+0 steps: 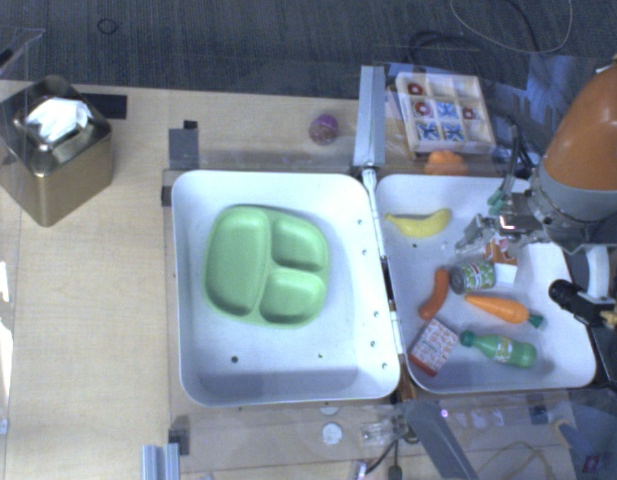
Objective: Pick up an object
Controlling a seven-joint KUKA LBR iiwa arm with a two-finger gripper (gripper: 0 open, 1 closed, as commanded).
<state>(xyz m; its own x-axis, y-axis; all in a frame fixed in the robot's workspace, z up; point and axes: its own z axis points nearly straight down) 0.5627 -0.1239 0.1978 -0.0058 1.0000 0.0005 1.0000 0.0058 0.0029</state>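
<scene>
We see the claw [485,230] above a small can [475,275]; whether it's spread, we cannot tell. A smooth banana [419,224] curves at its nine o'clock.

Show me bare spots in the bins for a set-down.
Left bin: bare floor all around the green tray, widest along the near edge. Right bin: crowded mid-floor with banana, sausage, carrot, bottle, packet and gripper; small bare patch under the banana.
</scene>
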